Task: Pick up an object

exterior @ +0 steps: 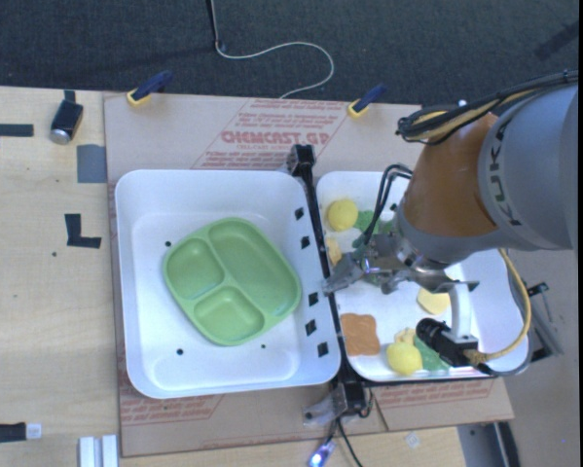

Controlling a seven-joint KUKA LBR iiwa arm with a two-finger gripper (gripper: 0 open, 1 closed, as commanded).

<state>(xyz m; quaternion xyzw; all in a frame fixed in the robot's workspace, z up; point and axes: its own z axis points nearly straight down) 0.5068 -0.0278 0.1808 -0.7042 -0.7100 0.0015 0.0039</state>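
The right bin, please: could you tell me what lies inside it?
In the right bin lie a yellow ball, an orange slab, a yellow toy and green pieces. The arm covers its middle, hiding anything beneath.

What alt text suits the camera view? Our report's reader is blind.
A grey robot arm with an orange band reaches over the right white bin of small toy foods, including a yellow round fruit. The left white bin holds a green divided plastic tray.
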